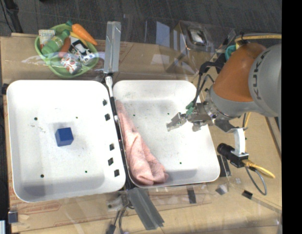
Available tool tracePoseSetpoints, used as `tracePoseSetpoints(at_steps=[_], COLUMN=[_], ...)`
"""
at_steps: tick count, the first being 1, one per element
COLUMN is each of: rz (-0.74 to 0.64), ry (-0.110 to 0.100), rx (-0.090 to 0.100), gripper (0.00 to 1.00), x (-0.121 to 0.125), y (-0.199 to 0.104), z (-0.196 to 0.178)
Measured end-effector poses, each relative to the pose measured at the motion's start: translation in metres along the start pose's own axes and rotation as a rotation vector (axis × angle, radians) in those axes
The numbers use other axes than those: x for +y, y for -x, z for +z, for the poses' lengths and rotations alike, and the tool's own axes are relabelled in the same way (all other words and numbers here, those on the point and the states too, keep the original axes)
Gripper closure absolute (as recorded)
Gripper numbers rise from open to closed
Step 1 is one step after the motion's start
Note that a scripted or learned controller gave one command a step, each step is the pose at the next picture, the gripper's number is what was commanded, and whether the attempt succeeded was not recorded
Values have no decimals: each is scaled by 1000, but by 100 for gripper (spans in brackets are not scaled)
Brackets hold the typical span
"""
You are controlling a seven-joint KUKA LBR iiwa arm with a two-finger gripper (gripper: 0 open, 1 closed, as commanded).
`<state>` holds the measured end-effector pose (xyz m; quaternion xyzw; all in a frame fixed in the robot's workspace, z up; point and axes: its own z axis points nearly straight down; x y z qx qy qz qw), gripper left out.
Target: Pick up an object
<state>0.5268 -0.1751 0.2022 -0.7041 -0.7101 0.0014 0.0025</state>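
A: Where are the things it could pick up?
B: A pink cloth (138,147) lies bunched along the left wall of the right bin (202,172), running from the far end to the near corner. A blue cube (64,136) sits alone on the floor of the left bin (24,94), well apart from the cloth.
A: And the gripper (174,123)?
B: It hangs over the middle of the right bin, right of the cloth and not touching it. Nothing sits between its fingers; whether they are spread or closed, I cannot tell.
A: The arm (243,77)?
B: It comes in from the right, over the bin's right rim.
A: Anything else?
B: A green bowl (46,57) of toy food stands on the bench beyond the left bin's far edge
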Motion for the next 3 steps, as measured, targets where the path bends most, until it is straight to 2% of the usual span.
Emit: tracePoseSetpoints(at_steps=[1,2,3], rz=[-275,-393,-435], ry=[1,2,3], rx=[-1,-1,-1], gripper=[0,0,0], x=[54,11,-49], y=[-49,-69,-65], z=[111,111,111])
